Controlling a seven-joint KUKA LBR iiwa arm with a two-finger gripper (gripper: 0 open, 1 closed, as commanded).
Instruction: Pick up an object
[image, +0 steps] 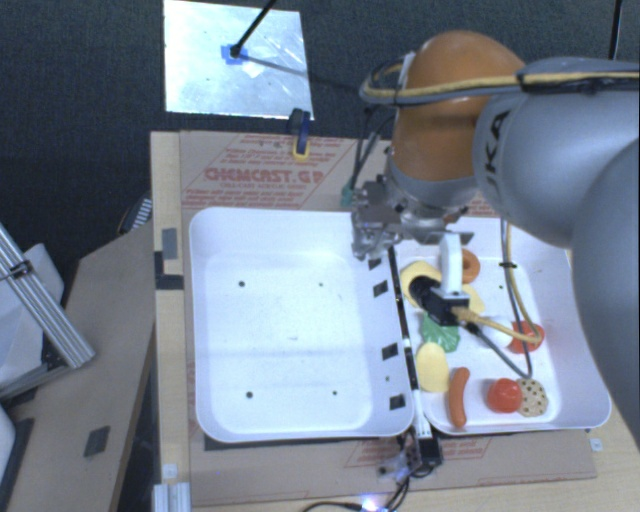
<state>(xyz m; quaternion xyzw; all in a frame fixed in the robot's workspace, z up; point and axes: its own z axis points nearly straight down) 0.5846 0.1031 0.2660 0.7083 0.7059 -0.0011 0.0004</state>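
Checking in from the remote console: the grey arm with the orange band (455, 95) leans in from the right, and its two-finger gripper (372, 240) hangs over the seam where the shallow white left bin (290, 330) meets the shallow white right bin (575, 385), up toward their far edge. Honestly I can't tell from this angle whether the gripper is released or clenched. The stuff to pick is all in the right bin. A pale yellow pear-shaped toy (433, 367) sits just beside the divider. A crumpled green leafy piece (441, 334) is touching its far side. An orange-red toy sausage (458, 397) lies just to its right, toward the near rim. Next over is a round red toy tomato (504, 395), right up against a tan speckled cookie (535, 398). That near-corner bunch is well apart from the gripper. Both bins rest on a brown cardboard sheet with red print (262, 172).
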